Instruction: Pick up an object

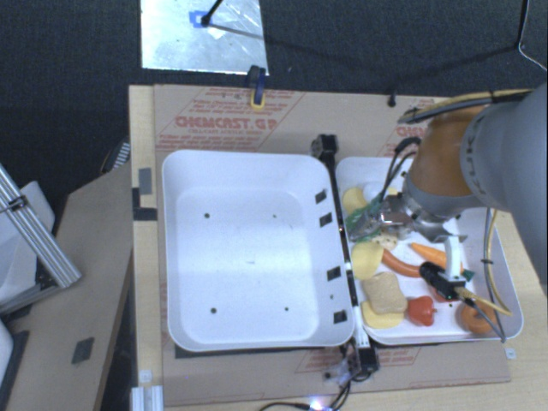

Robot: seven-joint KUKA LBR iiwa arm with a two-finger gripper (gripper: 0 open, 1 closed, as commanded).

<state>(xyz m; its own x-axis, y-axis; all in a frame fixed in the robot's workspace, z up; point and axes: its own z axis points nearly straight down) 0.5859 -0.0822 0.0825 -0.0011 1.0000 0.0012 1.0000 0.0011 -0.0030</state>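
My gripper (379,219) is low over the upper left of the right bin (505,268), under the grey wrist with its orange band. A green object (358,222) lies right against its left side; whether it is gripped is hidden. Around it lie a yellow piece (354,199), a pale yellow piece (368,259), an orange carrot (399,263) and a second orange stick (428,252). Nearer the front are a tan bread slice (385,293), a red piece (420,310) and an orange round object (473,317).
The left bin (248,247) stands beside the right one, with a black-clipped divider (338,229) between them. Both rest on a cardboard sheet (223,118). A shiny plate (201,24) lies beyond the bench.
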